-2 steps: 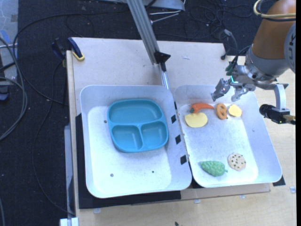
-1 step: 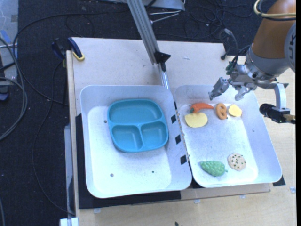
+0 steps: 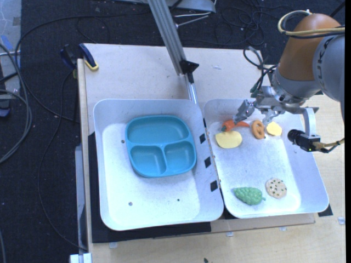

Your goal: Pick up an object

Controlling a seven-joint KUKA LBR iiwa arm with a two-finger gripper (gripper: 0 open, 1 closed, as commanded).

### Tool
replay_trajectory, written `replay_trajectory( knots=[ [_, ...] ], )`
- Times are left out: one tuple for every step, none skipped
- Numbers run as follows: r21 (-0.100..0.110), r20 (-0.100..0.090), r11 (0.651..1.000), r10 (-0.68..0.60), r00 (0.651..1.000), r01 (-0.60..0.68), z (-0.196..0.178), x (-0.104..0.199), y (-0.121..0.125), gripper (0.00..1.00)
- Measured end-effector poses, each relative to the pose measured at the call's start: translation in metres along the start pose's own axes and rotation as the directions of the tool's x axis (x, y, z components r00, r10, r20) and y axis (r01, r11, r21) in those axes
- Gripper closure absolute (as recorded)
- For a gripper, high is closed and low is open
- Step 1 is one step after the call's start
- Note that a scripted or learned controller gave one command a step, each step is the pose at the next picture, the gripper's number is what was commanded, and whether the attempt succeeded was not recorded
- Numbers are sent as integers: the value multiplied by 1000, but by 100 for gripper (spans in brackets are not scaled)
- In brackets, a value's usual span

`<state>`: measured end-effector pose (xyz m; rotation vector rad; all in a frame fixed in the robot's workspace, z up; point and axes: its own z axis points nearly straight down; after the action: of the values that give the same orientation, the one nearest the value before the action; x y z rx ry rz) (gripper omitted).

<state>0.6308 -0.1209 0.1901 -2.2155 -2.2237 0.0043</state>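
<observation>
camera view | step: approach, gripper (image 3: 256,114) low over right bin (image 3: 307,196) by carrot (image 3: 234,125), donut (image 3: 258,129) | jaws spread, nothing held | next: descend, close on one item

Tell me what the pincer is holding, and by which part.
Nothing that I can see. The pincer hovers above the carrot and donut; no item sits between its fingers.
</observation>
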Motion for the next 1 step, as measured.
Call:
replay_trajectory(
  knots=[
    [1,0,1000,5,1000,-5,46,-4,-5,0]
  ],
)
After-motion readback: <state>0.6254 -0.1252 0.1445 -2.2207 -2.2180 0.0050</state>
